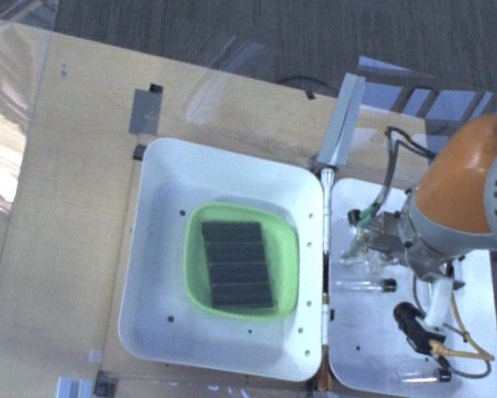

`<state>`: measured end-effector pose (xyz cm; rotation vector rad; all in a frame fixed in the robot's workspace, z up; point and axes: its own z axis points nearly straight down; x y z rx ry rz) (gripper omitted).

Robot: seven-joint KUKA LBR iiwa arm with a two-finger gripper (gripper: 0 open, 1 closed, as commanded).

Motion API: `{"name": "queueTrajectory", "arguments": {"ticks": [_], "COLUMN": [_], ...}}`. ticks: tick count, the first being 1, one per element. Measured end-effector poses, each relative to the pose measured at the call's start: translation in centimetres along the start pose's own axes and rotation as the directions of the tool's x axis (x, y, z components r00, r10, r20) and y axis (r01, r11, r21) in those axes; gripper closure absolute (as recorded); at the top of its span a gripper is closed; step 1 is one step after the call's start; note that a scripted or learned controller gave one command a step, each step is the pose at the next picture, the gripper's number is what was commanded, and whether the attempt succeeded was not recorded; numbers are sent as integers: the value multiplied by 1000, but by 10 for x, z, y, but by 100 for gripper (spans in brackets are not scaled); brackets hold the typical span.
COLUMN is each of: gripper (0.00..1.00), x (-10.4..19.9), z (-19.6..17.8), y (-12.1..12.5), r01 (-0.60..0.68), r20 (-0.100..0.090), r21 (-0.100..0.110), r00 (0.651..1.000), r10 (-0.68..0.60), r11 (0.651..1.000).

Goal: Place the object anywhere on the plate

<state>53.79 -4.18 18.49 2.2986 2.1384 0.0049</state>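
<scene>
Dark ridged block (236, 265) lies well apart from the gripper (376, 243), so I begin at the gripper and work outward. It hangs low over the right bin (363, 357), near that bin's left wall, under the grey wrist and the orange band of the arm (479, 186). Whether it is spread or closed I cannot tell; glare and clutter blur that spot, and nothing can be made out in its grasp. Just beside it, a black and yellow cable (451, 348) loops over the bin floor.

Across the divider, the left bin (158, 225) holds the green plate (197, 232) roughly in its middle, and the block rests flat on that plate, turned slightly askew, wholly inside the rim.

Judged from this, the placement looks done and the step in hand is getting clear. To do it well, the arm should rise straight up before travelling sideways, keep the cable from snagging the bin wall, and stay away from the left bin so the plate is not nudged.
</scene>
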Motion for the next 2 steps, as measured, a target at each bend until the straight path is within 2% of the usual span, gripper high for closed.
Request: {"name": "queueTrajectory", "arguments": {"ticks": [1, 2], "gripper": [100, 0], "x": [74, 74], "z": [-34, -34], "y": [-14, -14], "r01": [137, 136], "r20": [0, -1], "r21": [-4, -4], "r00": [991, 991], "r10": [-137, -136], "r11": [991, 991]}}
